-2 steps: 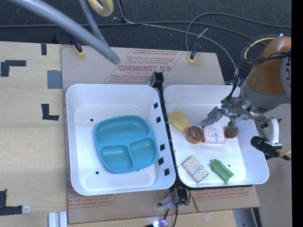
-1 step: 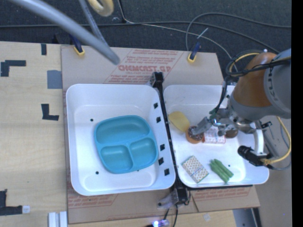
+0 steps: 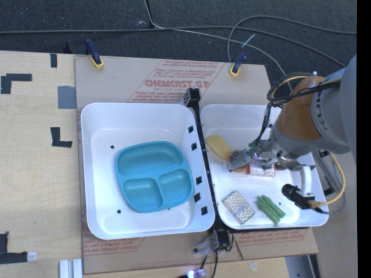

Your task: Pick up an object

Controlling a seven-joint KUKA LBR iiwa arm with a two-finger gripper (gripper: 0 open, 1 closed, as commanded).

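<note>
Camera view: the right bin (image 3: 229,113) holds the loose items. A yellow object (image 3: 218,146) lies near the divider in the upper-left part of that bin. Just right of it, and a bit nearer the camera, is a small grey-brown item (image 3: 236,160) at the gripper (image 3: 250,157) tip; they look to be touching, but it's too blurred to say whether the item sits between the fingers. Can't tell if the gripper is open or closed. A white-and-red piece (image 3: 262,170) sits directly under the wrist, partly hidden by it.

Toward the front of the same bin: a checkered white packet (image 3: 239,207), tilted, and just right of it a green object (image 3: 271,209), lying diagonally. The two are close but apart. A black cylindrical part (image 3: 293,194) on a yellow cable hangs off the arm over the bin's front-right corner.

The arm (image 3: 324,117) comes in from the right, grey body with the orange band (image 3: 297,112) above the wrist, cables looping off it.

The left bin (image 3: 93,155) holds a blue divided plate (image 3: 154,175), three compartments, lying flat near the middle.

Both bins sit side by side on a cardboard sheet (image 3: 174,80) with red print, held at its far edge by two yellow-and-blue clamps (image 3: 94,55). The desk (image 3: 35,155) is light wood with black tape marks.
</note>
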